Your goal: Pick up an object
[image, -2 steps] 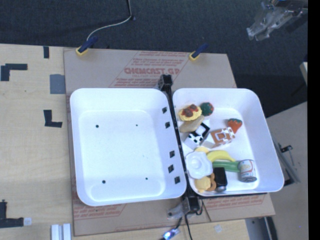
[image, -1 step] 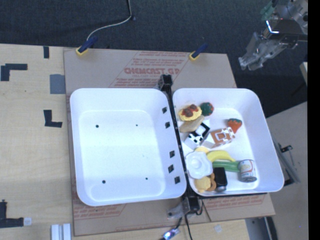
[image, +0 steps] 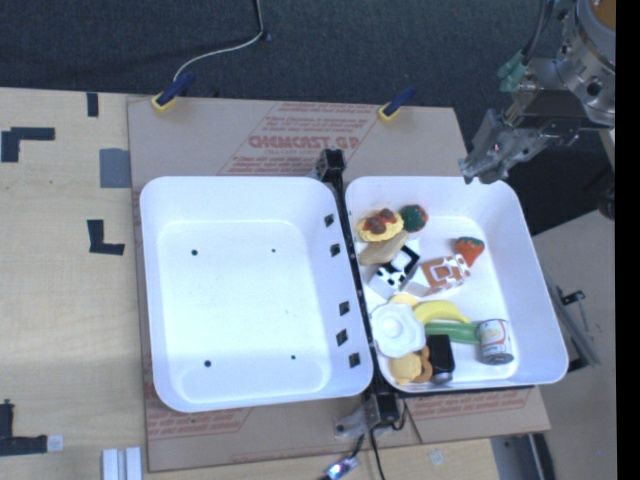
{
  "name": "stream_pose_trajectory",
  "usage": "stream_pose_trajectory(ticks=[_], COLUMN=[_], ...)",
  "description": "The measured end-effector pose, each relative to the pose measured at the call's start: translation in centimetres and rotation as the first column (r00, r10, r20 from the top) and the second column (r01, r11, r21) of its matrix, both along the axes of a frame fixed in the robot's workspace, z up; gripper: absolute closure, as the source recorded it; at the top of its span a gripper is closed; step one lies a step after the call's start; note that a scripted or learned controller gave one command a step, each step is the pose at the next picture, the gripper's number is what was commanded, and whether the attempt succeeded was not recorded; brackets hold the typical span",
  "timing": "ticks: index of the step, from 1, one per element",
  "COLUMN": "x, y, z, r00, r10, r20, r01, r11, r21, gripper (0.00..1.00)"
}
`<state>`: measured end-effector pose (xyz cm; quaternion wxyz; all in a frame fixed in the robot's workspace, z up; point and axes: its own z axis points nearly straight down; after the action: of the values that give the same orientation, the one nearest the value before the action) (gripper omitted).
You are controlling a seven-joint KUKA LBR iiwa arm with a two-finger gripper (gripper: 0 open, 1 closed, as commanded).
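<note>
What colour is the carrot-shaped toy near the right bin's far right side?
Orange with a green top: the carrot toy, seen in the camera view.

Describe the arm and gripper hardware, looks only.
The arm is grey metal with an orange band at the frame's top right corner. Thin cables run down beside the wrist, next to a small teal part. The gripper is dark grey, blocky and angular.

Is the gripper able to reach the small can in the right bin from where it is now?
Probably yes. The gripper hangs over the far rim of the right bin, and the can lies by the near right edge with nothing above it. The green stick touching it might hinder a grasp.
</note>
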<state>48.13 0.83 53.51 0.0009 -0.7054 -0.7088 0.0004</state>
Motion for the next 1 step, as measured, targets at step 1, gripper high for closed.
stream_pose_trajectory(ticks=[1], x=[0.24], y=[2.68], z=[-0.05], r00=[1.0], r10=[-0.001], r20=[0.001], r01=[0.001], r11=[1.0], r21=[-0.001], gripper=[1.0])
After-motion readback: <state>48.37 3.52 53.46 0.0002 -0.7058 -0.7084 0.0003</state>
